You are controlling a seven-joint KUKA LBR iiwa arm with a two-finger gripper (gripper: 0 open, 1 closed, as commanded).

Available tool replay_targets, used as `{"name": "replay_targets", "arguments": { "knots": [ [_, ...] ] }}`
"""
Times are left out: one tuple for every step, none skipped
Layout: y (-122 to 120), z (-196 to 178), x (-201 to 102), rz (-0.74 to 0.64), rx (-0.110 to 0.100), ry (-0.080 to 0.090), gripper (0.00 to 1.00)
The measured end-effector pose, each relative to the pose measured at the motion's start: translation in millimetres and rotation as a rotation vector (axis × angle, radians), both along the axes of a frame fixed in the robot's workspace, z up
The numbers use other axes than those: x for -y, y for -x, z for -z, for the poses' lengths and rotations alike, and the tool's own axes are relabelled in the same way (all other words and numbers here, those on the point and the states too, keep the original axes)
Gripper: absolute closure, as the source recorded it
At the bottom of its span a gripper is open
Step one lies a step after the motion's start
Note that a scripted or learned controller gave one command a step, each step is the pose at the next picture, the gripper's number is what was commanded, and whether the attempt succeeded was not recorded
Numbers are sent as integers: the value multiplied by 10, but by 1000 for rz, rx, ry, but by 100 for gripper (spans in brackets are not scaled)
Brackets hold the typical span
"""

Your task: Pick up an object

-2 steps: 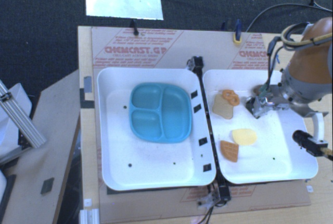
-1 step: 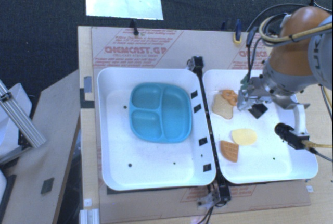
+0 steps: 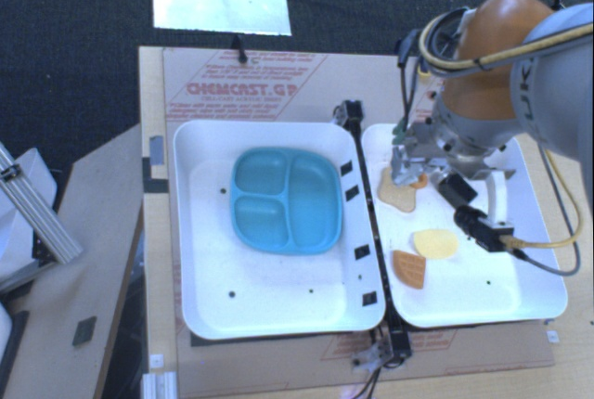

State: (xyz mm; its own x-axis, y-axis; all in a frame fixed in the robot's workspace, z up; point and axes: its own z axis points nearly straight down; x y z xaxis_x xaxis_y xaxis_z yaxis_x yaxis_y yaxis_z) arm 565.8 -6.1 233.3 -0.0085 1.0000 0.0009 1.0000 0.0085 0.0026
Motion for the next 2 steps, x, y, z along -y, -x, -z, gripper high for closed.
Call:
{"name": "replay_targets", "arguments": {
  "knots": [
    [-107,-13,-633,-4,0,-2,100],
    [-210,154,-1095,-2,-1,-1,100]
  ]
}}
